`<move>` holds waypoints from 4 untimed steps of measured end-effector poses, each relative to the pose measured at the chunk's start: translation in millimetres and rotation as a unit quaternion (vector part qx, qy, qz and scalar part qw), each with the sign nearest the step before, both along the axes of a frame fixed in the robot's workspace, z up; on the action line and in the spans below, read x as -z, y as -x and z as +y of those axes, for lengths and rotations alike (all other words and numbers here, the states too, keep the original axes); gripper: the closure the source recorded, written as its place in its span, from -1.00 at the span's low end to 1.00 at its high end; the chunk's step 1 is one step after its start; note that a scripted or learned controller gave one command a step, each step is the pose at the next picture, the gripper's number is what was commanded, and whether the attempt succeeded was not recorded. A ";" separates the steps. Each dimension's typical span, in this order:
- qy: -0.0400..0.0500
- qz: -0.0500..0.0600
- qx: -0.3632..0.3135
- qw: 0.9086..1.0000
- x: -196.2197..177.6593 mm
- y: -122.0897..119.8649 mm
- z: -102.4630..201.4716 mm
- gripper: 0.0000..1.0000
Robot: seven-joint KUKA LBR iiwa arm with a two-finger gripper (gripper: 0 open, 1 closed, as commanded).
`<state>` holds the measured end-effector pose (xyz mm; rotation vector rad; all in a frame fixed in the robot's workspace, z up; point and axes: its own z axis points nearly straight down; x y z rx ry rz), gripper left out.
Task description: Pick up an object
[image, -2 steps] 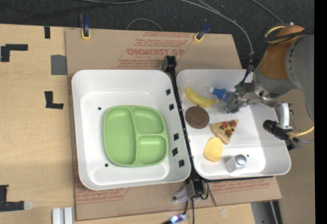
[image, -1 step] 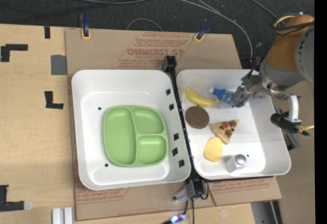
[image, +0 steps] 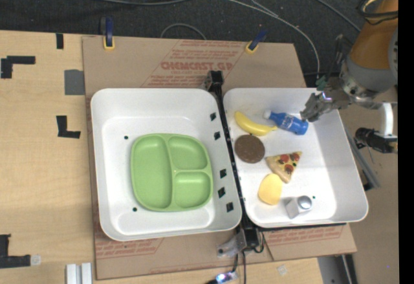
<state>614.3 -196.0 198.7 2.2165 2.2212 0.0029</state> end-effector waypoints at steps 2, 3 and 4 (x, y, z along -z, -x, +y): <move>-0.002 0.003 -0.002 1.000 -35.3 7.5 63.7 1.00; -0.002 0.003 -0.003 1.000 -42.5 15.3 120.8 1.00; -0.002 0.003 -0.002 1.000 -47.2 30.1 174.2 1.00</move>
